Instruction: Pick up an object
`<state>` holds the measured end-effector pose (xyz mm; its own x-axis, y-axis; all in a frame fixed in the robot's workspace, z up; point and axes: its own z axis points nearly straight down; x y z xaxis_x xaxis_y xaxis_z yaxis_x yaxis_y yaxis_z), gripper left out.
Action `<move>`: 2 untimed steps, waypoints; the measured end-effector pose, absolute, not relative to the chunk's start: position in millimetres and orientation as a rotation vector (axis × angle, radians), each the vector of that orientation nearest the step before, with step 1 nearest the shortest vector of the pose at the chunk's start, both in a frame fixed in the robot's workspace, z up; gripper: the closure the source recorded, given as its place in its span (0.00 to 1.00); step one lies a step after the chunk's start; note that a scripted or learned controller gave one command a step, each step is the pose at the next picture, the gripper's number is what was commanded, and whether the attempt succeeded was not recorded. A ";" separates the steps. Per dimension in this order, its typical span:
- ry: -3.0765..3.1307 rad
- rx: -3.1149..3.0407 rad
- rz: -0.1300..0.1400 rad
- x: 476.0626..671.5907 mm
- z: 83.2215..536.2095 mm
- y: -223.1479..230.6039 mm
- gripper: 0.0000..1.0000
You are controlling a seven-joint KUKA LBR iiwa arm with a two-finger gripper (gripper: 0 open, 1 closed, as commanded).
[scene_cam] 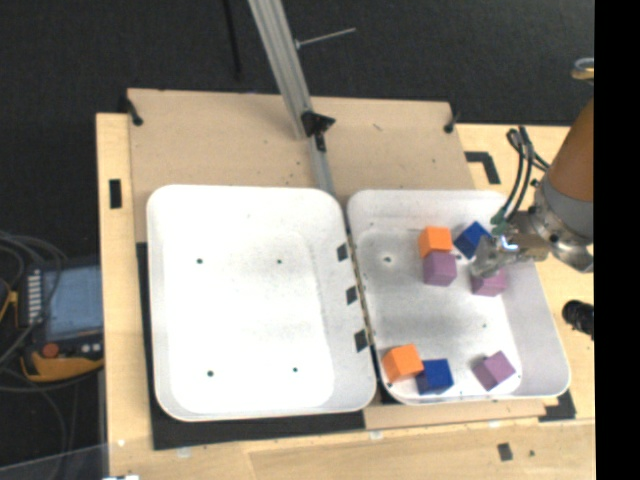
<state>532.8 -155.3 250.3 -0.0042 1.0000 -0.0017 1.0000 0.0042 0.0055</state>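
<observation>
Two shallow white bins sit side by side on my bench. My right bin (520,313) holds seven blocks. Toward its far edge an orange block (435,239) touches a purple block (439,267) just in front of it, and a blue block (471,239) lies just to their right. Another purple block (489,283) sits near the right edge, directly under my claw (487,259); I hang right over it, my tip at its far side, and I cannot tell how my claw is set, nor whether it has any hold on that block. Along the near edge lie an orange block (403,361) touching a blue block (435,376), and well apart to their right a third purple block (493,370), near the near-right corner. My left bin (250,298) shows a bare white floor marked with four small dark dots.

Both bins rest on a pale wooden bench (115,268), with a brown board (230,138) lying behind them. A slanted metal pole (285,63) rises from the far side, between the bins. Off the bench's left edge sits a handheld control pendant (60,313) with cables, on dark carpet (100,28).
</observation>
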 end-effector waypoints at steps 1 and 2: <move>2.229 2.211 0.004 544.7 255.5 -107.9 1.00; 2.230 2.214 0.000 558.2 244.7 -53.6 1.00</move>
<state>558.2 -53.6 244.7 -0.0073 1.0000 0.0007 1.0000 0.0073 -0.0007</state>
